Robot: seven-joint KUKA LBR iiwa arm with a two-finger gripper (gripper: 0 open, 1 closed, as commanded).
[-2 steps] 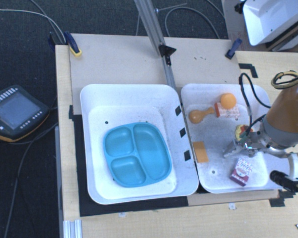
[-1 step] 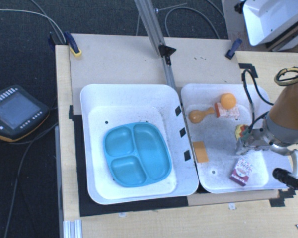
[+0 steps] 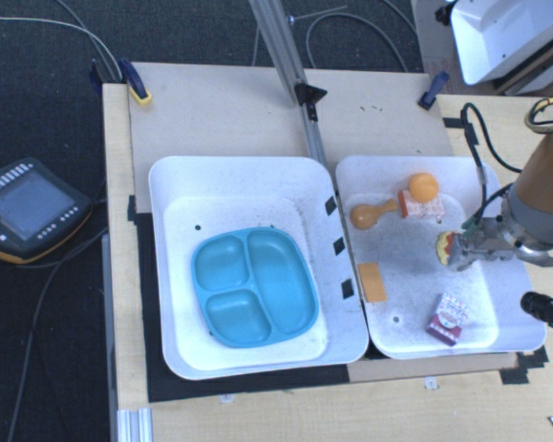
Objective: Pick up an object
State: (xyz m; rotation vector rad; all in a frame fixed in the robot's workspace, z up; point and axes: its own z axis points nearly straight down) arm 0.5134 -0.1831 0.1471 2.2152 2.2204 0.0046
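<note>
Object near gripper: small yellow-red-green item [image 3: 445,245], right bin [image 3: 387,334], touching the gripper tip.
Gripper [image 3: 463,250]: low in right bin's right side; fingers' state can't tell.
Other right bin items: orange ball [image 3: 424,187], wooden pestle [image 3: 372,214], orange block [image 3: 372,282], pink packet [image 3: 449,319].
Left bin [image 3: 180,348]: blue divided plate [image 3: 254,285].
</note>
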